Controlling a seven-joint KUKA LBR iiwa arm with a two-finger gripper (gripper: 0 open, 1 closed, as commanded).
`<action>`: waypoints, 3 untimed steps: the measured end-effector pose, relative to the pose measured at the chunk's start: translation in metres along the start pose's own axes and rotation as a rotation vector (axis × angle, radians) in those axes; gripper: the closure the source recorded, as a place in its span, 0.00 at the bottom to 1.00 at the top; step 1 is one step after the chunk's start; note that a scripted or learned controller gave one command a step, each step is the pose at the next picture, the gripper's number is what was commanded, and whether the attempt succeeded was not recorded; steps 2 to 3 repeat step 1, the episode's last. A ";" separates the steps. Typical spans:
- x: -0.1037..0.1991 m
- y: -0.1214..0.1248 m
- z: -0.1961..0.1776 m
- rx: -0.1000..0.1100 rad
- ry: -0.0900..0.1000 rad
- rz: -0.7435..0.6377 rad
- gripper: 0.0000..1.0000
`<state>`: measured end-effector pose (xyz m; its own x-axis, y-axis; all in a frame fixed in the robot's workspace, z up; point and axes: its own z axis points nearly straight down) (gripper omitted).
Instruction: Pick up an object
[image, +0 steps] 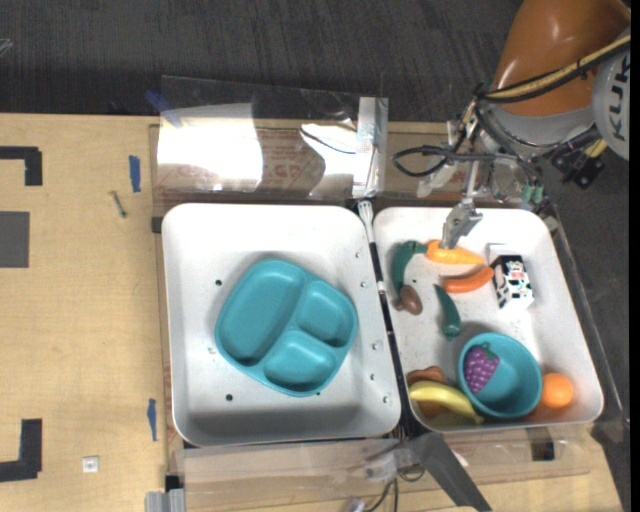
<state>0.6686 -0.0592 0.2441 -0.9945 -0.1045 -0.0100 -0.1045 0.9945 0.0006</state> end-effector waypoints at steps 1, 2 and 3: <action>0.035 -0.033 0.109 -0.002 0.013 -0.020 0.00; 0.035 -0.033 0.109 -0.002 0.013 -0.020 0.00; 0.035 -0.033 0.109 -0.002 0.013 -0.020 0.00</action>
